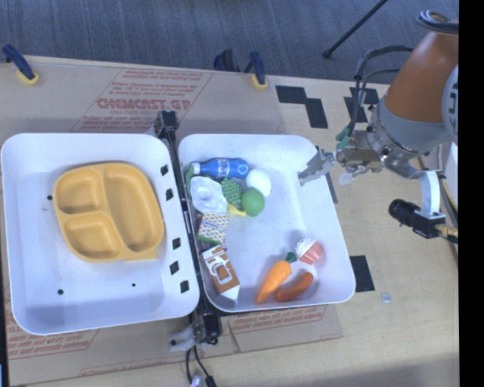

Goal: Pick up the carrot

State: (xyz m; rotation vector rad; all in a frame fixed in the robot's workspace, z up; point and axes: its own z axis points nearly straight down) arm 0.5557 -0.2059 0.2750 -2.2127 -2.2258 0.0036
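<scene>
The carrot, orange with a small green top, lies tilted in the near right corner of the right bin. A red-brown sausage touches it on the right. My gripper hangs over the bin's far right rim, well up and to the right of the carrot. It is open, with nothing between its fingers.
Also in the right bin are a blue bottle, a white egg, a green ball, a brown carton and a red-and-white piece just above the carrot. The left bin holds a yellow divided plate.
</scene>
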